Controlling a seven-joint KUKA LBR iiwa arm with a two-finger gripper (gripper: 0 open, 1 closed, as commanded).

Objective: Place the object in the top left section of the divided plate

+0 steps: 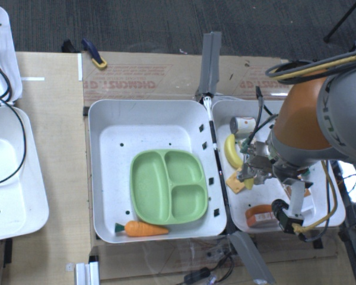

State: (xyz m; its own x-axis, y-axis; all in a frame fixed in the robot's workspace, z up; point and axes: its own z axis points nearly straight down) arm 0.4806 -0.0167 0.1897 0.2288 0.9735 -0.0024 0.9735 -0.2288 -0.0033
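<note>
Hovering low in the right bin (338, 215), the gripper (249, 174) is working beside a yellow wedge (236, 183); whether it is gripping anything, I cannot tell. A banana (231, 150) is lying just above it, the green divided plate (168, 186) waiting well to its left. Crowding risks a wrong or double pick here.

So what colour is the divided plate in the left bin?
Light green: the divided plate shows plainly in the camera view, next to an orange carrot.
</note>
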